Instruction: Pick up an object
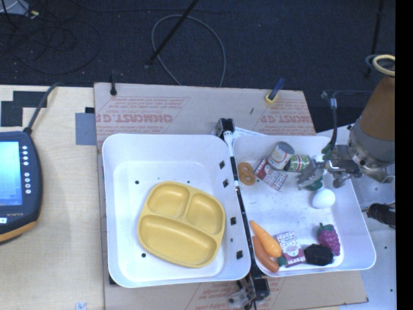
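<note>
1. The arm (pixel 381 118) has a broad orange-brown band above a grey wrist segment.
2. A pale yellowish ring tops the band.
3. The pincer (pixel 321 171) is dark metal with small greenish parts.

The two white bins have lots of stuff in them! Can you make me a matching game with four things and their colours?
Things:
1. tray
2. egg
3. carrot
4. grapes

Colours:
A. purple
B. yellow
C. orange
D. white

Pairs: 1-B, 2-D, 3-C, 4-A
</note>
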Controlling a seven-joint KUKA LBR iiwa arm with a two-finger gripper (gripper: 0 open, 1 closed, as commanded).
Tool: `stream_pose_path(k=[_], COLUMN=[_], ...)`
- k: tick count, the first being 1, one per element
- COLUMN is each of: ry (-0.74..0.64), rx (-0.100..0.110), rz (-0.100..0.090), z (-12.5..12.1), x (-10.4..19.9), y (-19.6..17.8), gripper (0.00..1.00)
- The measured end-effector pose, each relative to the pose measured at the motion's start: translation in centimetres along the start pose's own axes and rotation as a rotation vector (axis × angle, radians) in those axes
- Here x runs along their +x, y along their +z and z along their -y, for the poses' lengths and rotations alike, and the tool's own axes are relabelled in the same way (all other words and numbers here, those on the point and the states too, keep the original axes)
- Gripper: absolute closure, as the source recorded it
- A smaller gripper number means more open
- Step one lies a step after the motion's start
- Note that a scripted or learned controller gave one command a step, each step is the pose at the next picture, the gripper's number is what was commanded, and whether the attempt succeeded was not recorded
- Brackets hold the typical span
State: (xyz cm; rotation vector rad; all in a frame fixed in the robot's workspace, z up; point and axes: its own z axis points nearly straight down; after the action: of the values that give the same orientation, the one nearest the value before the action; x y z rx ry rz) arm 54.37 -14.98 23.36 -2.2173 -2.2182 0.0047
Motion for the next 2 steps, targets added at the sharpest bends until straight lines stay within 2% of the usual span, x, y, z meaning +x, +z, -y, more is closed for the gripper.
stream_pose_path(k=[1,2], ry=[0.001,-0.002], rx=[0.002,-0.009], rz=[-0.003,0.003], z=[-4.8,-10.3], x=[-4.1,-4.1], y=[15.3,9.3], gripper=[0.00,0.00])
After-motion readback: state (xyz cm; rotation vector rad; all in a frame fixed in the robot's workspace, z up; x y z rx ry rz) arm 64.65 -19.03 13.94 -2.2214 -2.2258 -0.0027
